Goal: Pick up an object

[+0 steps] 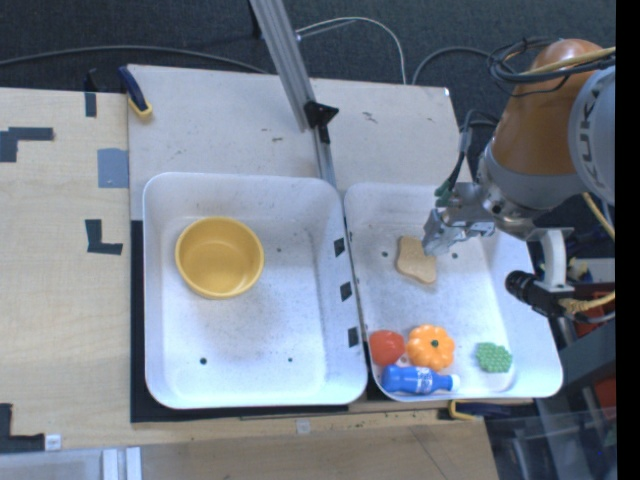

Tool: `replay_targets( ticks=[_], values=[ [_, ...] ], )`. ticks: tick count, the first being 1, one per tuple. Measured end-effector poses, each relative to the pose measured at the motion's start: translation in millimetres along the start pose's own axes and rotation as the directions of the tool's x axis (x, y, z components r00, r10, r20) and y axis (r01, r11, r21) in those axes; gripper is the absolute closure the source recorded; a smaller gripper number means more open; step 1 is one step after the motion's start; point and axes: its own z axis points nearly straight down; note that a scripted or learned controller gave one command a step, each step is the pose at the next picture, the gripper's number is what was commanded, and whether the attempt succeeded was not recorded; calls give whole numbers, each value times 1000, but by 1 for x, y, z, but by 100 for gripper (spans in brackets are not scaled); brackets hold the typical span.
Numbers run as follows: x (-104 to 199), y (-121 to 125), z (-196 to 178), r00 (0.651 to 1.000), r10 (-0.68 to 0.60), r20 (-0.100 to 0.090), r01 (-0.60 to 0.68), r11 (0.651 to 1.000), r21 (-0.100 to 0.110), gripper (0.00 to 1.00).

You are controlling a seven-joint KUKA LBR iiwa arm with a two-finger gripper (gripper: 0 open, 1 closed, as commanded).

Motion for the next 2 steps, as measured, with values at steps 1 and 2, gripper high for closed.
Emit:
replay_targets(
  ticks=[1, 2],
  values=[
    [48, 0, -1, 1000, -1, 0, 1, 1000, -1, 100],
    [96, -9, 5, 1000, 0, 0, 0, 1000, 1, 100]
  ],
)
